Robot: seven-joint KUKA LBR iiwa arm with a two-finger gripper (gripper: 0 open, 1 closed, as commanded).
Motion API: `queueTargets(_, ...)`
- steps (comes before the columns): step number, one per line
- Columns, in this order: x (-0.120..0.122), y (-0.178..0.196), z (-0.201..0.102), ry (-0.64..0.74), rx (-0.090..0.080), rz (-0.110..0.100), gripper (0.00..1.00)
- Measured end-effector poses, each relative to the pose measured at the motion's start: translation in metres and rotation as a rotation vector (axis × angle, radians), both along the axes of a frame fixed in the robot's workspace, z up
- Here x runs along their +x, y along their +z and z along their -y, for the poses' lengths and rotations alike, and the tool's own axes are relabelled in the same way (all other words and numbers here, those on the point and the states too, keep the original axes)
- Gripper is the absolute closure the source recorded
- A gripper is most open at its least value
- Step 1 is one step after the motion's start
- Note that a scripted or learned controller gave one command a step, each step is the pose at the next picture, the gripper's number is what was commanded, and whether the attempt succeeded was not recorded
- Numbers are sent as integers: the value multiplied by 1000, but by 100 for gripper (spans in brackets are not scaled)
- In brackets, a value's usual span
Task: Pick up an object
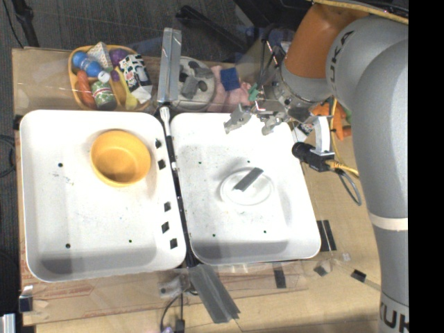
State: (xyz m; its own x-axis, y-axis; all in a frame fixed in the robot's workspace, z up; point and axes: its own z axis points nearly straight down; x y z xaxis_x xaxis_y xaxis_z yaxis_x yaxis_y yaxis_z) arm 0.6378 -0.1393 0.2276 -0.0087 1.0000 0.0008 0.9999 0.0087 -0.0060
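From the camera view, the only writing that can be read is on the grey arm [378,123]: part of the KUKA name runs beside its orange band, and "KU" shows again at the lower right. Labels on the small bottles and toys in the yellow basket [72,68], behind the left bin [41,186], are too small to read.

The end effector [250,125] hangs over the far edge of the right bin [208,234], its fingers spread apart with nothing between them. In that bin, nearer the middle and well apart from the end effector, lies a white round disc [234,194] with a dark grey bar [248,179] slanted across its top. The left bin holds a yellow bowl [121,158], upright, toward its far side.

Behind the right bin sit a blue block [229,79] and a pink thing [241,97], close to the fingers. A grey strip [215,297] lies on the table [333,207] in front of the bins.
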Motion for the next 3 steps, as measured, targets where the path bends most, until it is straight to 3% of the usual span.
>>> queueTargets(1,-30,-69,72,22,-1,1,0)
queueTargets(2,-38,-136,69,107,0,4,0)
queueTargets(3,-45,-137,41,201,2,1,0)
